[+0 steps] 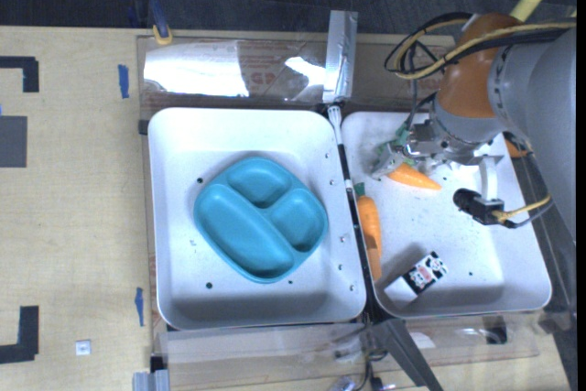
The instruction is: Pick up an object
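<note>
1. The likeliest target is the small orange plastic carrot with the green leafy top [414, 178], lying flat in the upper part of the right-hand shallow white bin [522, 284]. Its tip points toward the bin's right side and its greens toward the divider.
2. The grey arm's two-finger gripper [428, 148] sits right over that carrot's leafy end, so you're basically lined up on it. The wrist hides the tips, so you can't tell whether they're spread or closed, or whether anything is caught.
3. A second, longer orange carrot [368, 226] is wedged against the left wall. That's an awkward spot, which probably explains why the arm isn't going there.
4. A small black-and-white printed box [425, 271] rests well apart near the front, out in the open.
5. The teal three-compartment plastic plate [261, 217] sits alone in the left-hand white bin [174, 142], nowhere near the arm.
</note>
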You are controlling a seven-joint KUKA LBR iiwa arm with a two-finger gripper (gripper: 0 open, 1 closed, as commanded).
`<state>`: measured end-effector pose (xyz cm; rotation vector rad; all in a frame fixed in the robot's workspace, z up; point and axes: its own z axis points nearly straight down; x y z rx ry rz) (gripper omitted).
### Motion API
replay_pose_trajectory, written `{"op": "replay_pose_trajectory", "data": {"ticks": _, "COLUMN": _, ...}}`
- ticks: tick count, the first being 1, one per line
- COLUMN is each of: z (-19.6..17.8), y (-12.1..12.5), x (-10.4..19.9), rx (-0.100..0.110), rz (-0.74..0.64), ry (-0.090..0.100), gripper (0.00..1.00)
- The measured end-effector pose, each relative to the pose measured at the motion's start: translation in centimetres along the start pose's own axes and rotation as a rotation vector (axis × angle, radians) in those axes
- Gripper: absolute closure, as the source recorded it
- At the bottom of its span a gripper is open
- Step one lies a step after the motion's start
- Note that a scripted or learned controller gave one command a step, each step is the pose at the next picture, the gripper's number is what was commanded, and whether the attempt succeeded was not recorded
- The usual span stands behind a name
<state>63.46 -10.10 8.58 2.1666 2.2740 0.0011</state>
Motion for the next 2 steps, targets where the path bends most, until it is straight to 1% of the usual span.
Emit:
{"op": "replay_pose_trajectory", "data": {"ticks": 1, "z": -0.9, "y": -0.2, "x": -0.2, "rx": 0.008, "rz": 0.000, "ry": -0.002, "gripper": 1.00}}
{"op": "replay_pose_trajectory", "data": {"ticks": 2, "z": -10.3, "y": 3.8, "x": 6.6, "rx": -0.007, "rz": 0.030, "ry": 0.001, "gripper": 1.00}}
